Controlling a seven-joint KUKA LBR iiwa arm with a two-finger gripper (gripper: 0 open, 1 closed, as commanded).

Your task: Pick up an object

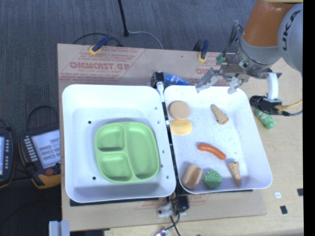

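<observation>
1. My gripper (219, 82) hangs over the far edge of the right bin (256, 132), its two fingers spread apart with nothing between them.
2. The left finger (205, 81) points toward the bin's far left corner; the other finger (233, 85) sits above the far rim.
3. Nearest to the gripper I see a cone-shaped piece (219, 114), lying on the bin floor a little nearer the camera than the fingers and clear of them.
4. To the left of that lies a round tan disc (179, 110), and just beside it, nearer the camera, a yellow disc (181, 127); the two look to be touching or nearly so.
5. Toward the middle of the bin is an orange-red sausage (212, 151), set at a slant, well apart from the gripper.
6. Along the near wall I count a brown cylinder (191, 176), a green ball (212, 179) just beside it, and a second cone (235, 173) to the right.
7. The left bin (78, 112) holds a green divided tray (127, 151), far from the gripper.
8. Both bins rest on a board on the counter (285, 181); a green marker-like item (265, 118) lies on the counter just outside the right bin's right rim.
</observation>
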